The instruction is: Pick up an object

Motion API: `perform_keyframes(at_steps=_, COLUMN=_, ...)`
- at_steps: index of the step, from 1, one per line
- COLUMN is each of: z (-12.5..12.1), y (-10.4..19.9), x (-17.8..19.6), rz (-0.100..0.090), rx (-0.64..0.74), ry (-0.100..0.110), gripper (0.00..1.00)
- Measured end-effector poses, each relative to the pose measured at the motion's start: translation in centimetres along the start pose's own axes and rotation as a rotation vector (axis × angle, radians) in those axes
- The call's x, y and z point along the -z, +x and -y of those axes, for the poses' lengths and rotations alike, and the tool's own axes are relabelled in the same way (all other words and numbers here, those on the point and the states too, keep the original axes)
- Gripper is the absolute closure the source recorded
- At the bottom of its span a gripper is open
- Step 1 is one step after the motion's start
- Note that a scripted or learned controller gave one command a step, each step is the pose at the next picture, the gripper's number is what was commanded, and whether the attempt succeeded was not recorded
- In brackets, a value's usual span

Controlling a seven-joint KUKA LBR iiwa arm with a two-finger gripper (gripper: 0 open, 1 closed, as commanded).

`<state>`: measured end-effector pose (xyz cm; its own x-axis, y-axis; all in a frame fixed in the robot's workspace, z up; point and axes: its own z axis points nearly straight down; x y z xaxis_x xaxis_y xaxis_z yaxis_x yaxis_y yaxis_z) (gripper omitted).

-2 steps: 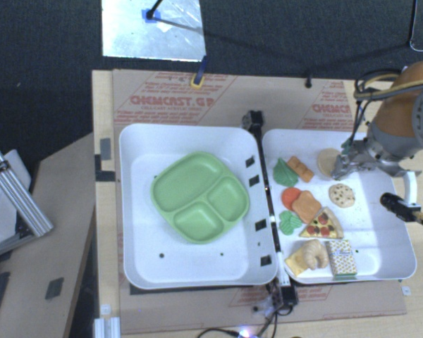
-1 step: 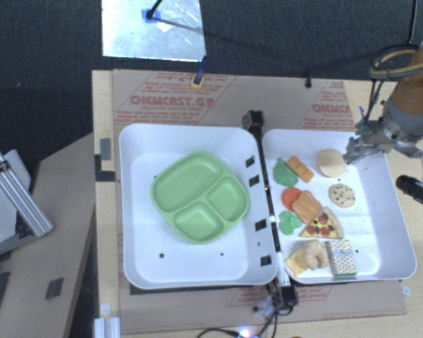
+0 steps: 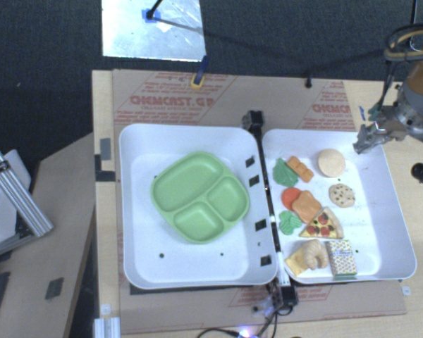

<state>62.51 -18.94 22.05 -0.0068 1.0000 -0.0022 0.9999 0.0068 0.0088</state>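
The right white bin (image 3: 381,210) holds several toy foods: a round beige bun (image 3: 331,163), a chocolate-chip cookie (image 3: 342,194), an orange piece (image 3: 300,168), green leafy pieces (image 3: 285,174), a pizza slice (image 3: 322,226), a pale yellow piece (image 3: 307,258) and a patterned block (image 3: 342,258). My gripper (image 3: 367,138) hangs at the bin's far right corner, just right of the bun and apart from it. Nothing shows between its fingers.
The left white bin (image 3: 137,189) carries a green divided plate (image 3: 199,196). A black divider (image 3: 262,196) runs between the bins. A shiny sheet (image 3: 152,20) lies beyond the bench. A metal frame (image 3: 14,189) stands at the left.
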Motion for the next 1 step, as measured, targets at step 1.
perform_keyframes(at_steps=1, z=-0.11, y=-0.01, x=0.47, rz=-0.001, rx=0.000, ry=0.005, gripper=1.00)
